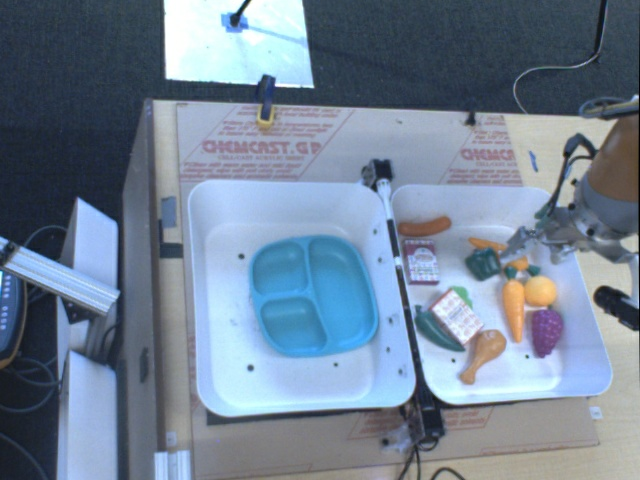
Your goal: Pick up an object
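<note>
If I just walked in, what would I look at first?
Probably the big blue tray with three sections, sitting alone in the left white bin. Next, the pile of toy food in the right white bin: an orange carrot, purple grapes, a sausage and a chicken drumstick. The grey arm's pincer hangs over that bin's far right part.

Toy food (487,308) crowds the right bin (590,373); the sausage (424,226) lies apart, reachable.

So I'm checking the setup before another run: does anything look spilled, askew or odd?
Nothing stands out. The blue tray lies flat in the left bin; the toy food sits inside the right bin.
</note>
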`<state>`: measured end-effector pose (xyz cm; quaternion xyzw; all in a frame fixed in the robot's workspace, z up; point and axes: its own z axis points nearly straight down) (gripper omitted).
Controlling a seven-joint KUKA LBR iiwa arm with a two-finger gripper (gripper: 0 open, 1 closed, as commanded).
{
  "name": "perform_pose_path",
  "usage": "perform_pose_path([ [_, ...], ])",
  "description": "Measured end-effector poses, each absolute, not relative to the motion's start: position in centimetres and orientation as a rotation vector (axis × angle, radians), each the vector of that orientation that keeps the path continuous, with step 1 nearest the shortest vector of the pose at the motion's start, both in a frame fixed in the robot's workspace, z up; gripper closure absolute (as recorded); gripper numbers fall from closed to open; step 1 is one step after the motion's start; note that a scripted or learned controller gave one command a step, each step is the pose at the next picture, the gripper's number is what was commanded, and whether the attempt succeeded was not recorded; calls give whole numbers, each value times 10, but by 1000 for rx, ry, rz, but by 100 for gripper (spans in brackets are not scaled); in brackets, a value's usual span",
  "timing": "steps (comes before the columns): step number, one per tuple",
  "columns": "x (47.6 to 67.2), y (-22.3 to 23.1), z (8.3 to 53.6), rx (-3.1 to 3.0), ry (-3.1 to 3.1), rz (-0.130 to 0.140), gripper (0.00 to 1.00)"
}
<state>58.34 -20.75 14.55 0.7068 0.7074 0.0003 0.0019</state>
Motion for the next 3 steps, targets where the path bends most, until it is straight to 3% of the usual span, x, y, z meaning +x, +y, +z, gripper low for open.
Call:
perform_pose_path([
  [1,547,-190,84,2219,2222,1,0],
  [2,548,-191,95,2217,2222,3,100],
  [3,548,-111,223,2215,2223,5,100],
])
